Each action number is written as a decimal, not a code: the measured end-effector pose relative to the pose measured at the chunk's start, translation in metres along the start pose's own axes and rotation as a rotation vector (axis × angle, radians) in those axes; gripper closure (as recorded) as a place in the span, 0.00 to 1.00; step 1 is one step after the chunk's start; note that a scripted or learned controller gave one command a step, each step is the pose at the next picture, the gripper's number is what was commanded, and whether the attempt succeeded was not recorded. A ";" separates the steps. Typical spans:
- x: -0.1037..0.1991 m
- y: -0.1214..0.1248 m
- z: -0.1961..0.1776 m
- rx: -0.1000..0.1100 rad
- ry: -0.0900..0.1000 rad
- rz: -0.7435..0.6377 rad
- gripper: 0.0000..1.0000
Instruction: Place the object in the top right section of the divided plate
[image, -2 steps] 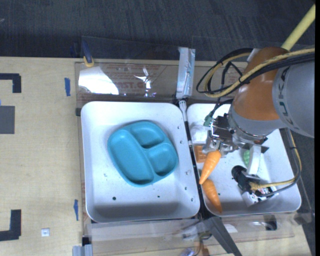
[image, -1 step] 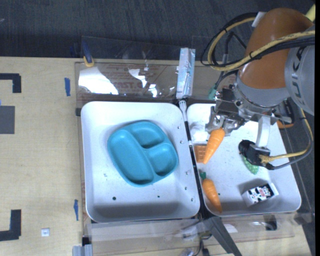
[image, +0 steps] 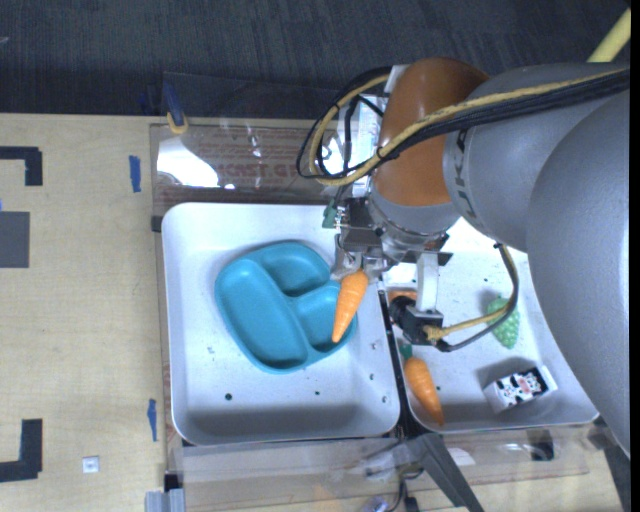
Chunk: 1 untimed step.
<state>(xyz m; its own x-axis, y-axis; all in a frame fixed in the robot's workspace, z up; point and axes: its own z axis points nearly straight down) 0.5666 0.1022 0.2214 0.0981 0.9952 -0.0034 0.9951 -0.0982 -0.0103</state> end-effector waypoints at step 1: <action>-0.077 0.009 -0.015 -0.005 0.000 -0.476 1.00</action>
<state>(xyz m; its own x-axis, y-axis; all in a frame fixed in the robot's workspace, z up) 0.5684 0.0246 0.2369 -0.3692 0.9294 0.0004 0.9293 0.3692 -0.0063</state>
